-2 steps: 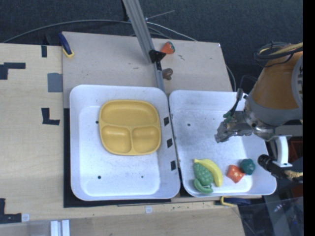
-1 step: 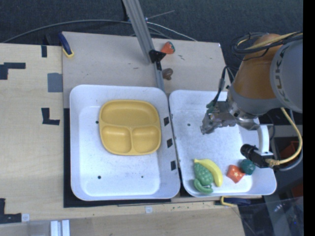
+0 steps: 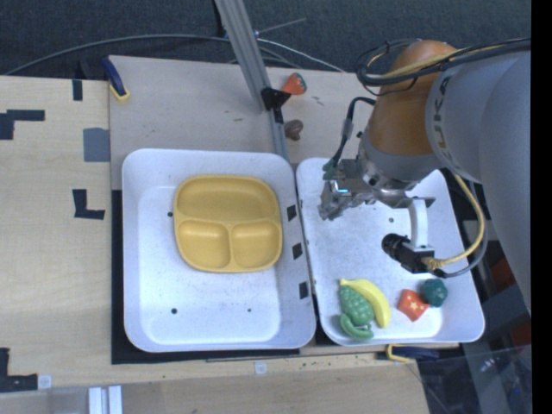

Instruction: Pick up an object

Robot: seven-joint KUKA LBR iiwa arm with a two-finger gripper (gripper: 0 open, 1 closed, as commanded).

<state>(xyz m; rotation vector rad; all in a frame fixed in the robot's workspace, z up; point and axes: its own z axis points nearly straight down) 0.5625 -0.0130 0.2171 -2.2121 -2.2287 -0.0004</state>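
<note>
Camera view. The bench (image 3: 190, 115) is carrying two shallow white bins side by side. The left bin (image 3: 142, 257) is holding a yellow divided plate (image 3: 228, 222), which is lying flat in the bin's upper half with its three compartments facing up.

The right bin (image 3: 461, 313) is holding the loose objects, all gathered along its near edge. A yellow banana (image 3: 373, 298) is lying just beside a green bumpy vegetable toy (image 3: 354, 309), the two touching or nearly so. Further right, a small red piece (image 3: 411, 304) is sitting against a dark green round piece (image 3: 434, 292).

The grey arm (image 3: 483, 136) is reaching in from the right, its orange band (image 3: 405, 102) sitting above the wrist. The gripper (image 3: 332, 203) is hanging over the upper left part of the right bin, near the wall shared with the left bin and well apart from the objects at the near edge. The fingers are pointing down toward bare bin floor; how far apart they are standing cannot be told from this angle, and nothing is visible between them.

A metal pole (image 3: 246, 41) is rising from the bench behind the bins, and a small orange-red item (image 3: 295, 83) is lying beside its base.
</note>
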